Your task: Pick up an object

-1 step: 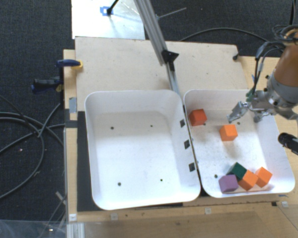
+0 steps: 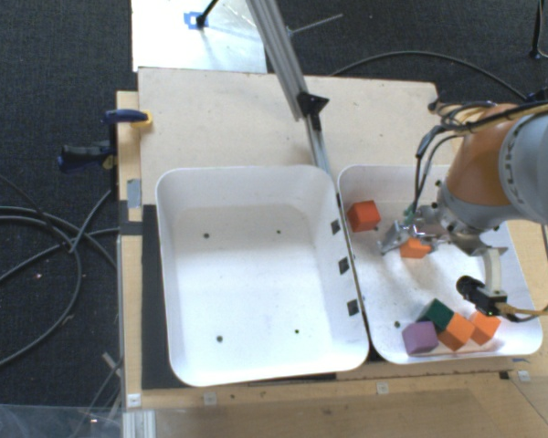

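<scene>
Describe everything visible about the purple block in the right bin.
The purple block is a small, matte, cube-like piece, solid violet, looking like foam or painted wood. It lies on the floor of the right bin, near its front edge, slightly turned relative to the bin wall. It sits beside a dark green block and an orange block, apparently touching them. The gripper is apart from it, farther back.

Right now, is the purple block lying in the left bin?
No. The purple block lies in the right bin, near its front edge beside a green block and orange blocks.
</scene>
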You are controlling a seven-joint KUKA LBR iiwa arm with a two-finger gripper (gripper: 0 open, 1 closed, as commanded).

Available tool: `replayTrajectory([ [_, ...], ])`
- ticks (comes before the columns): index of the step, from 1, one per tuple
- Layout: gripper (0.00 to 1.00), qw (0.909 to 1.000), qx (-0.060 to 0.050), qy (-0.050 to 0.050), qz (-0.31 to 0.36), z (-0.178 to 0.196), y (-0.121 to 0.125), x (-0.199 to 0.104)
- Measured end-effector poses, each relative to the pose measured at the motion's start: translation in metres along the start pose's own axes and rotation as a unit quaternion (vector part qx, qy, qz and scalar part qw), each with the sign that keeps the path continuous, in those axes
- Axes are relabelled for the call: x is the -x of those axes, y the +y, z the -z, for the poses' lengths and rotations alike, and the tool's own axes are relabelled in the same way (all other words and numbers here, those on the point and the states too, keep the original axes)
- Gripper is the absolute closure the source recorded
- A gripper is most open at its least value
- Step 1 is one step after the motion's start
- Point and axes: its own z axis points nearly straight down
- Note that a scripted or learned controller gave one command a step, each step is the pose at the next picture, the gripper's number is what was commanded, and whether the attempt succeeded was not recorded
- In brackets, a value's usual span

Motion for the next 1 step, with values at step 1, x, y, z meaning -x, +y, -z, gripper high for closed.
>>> replayTrajectory([
  [1,1.00,1.0000,0.001,0.000,0.001,0.0130,0.0008,0.0003],
])
